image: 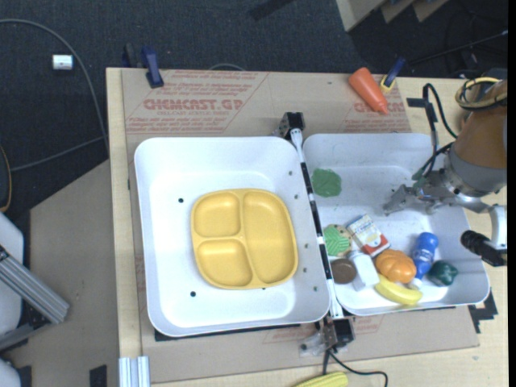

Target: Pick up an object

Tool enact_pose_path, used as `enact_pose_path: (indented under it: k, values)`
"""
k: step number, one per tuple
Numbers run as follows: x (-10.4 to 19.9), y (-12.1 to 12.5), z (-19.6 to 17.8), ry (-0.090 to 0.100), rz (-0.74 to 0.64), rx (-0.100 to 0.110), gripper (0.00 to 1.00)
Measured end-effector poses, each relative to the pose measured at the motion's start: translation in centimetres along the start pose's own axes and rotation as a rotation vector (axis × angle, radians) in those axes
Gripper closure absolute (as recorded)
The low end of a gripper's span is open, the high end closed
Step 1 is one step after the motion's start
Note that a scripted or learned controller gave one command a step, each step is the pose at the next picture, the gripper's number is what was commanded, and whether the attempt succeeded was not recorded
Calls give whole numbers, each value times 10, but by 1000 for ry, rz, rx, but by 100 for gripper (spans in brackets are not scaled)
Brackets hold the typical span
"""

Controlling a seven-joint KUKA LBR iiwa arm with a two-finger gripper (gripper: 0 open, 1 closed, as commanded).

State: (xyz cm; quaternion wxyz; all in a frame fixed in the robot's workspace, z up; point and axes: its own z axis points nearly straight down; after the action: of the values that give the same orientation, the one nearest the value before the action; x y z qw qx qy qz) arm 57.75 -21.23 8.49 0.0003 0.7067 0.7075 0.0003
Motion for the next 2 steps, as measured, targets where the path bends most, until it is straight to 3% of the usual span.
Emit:
enact_pose_path:
  k: [1,2]
  values:
    - [-4,83,0,14,-4,5,0]
    - [5,-7,-1,0,1,2,0]
